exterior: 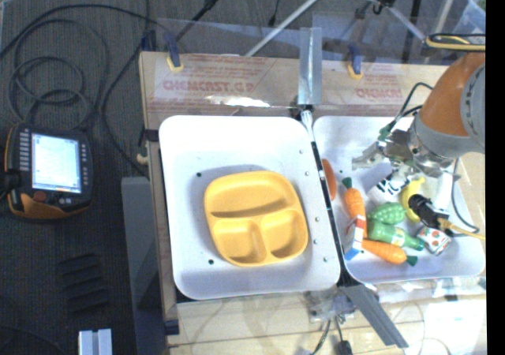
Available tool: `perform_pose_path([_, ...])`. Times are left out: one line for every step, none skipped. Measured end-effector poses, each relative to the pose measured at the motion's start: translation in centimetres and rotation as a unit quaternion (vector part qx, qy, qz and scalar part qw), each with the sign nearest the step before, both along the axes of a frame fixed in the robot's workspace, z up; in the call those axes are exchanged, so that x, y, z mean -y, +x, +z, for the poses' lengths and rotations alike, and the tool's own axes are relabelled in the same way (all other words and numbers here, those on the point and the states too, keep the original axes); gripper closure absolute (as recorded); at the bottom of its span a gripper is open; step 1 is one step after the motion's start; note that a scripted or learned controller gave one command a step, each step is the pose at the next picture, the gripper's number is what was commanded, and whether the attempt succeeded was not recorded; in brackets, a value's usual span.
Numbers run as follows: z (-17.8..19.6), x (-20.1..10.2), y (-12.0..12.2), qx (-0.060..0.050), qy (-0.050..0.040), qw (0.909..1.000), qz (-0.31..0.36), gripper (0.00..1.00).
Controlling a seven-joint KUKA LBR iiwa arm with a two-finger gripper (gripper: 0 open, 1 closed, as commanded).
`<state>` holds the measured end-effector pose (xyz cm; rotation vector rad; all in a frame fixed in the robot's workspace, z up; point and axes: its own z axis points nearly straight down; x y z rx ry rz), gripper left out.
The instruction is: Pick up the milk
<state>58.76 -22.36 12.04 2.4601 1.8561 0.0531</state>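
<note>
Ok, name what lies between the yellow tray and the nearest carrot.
In the camera view: bare white bin floor, the bins' adjoining rims, and a slim red-orange piece beside them.

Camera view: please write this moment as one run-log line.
arm over right bin | gripper above toys | yellow tray in left bin

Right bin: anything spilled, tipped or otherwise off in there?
Nothing spilled. The toys lie jumbled on their sides at the right bin's near end: carrots, green pieces, a small carton. The yellow tray sits askew in the left bin.
</note>
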Motion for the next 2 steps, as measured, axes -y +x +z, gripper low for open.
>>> perform_pose_path([-0.4,0.1,0.0,0.001,-0.0012,1.0000,-0.002,0.00])
perform_pose_path([0.8,0.5,0.1,0.004,-0.0063,1.0000,-0.003,1.00])
